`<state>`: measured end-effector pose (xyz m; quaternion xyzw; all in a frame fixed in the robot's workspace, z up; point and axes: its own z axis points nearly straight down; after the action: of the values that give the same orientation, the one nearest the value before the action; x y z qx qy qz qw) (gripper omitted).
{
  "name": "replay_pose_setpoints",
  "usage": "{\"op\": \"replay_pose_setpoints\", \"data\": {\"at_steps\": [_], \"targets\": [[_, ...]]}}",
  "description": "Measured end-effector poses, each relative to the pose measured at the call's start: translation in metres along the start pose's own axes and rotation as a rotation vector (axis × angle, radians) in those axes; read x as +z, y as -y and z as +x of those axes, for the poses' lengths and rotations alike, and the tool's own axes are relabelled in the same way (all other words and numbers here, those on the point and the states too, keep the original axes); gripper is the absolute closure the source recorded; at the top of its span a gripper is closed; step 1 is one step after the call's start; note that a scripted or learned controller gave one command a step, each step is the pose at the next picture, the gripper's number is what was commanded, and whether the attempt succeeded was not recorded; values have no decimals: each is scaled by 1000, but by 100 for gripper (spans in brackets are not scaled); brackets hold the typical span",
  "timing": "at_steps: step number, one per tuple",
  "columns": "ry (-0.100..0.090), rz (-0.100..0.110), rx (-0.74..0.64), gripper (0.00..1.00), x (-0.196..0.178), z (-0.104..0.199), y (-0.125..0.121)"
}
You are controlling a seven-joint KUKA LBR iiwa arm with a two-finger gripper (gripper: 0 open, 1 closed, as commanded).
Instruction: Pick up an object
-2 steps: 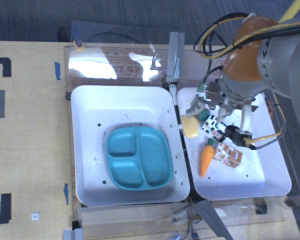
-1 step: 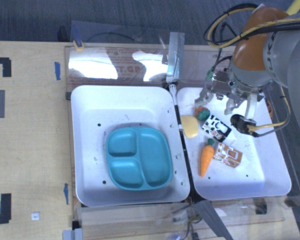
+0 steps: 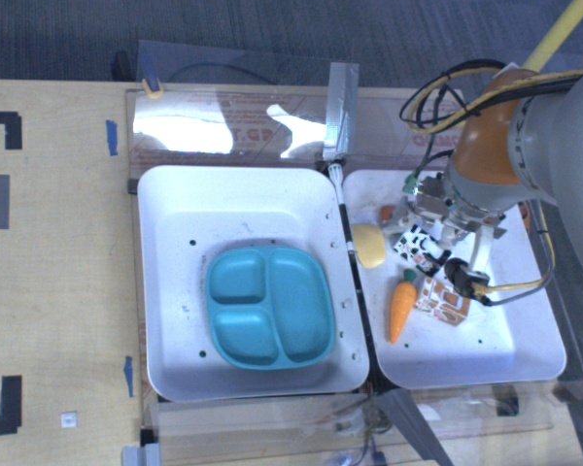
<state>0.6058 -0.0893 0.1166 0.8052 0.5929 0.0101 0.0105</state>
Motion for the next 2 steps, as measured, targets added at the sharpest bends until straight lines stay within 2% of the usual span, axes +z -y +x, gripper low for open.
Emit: {"op": "replay_pose_setpoints", "data": {"at_steps": [1, 2], "targets": [[2, 24, -144, 0, -50, -32, 9], [1, 20, -219, 0, 28, -19, -5]]}}
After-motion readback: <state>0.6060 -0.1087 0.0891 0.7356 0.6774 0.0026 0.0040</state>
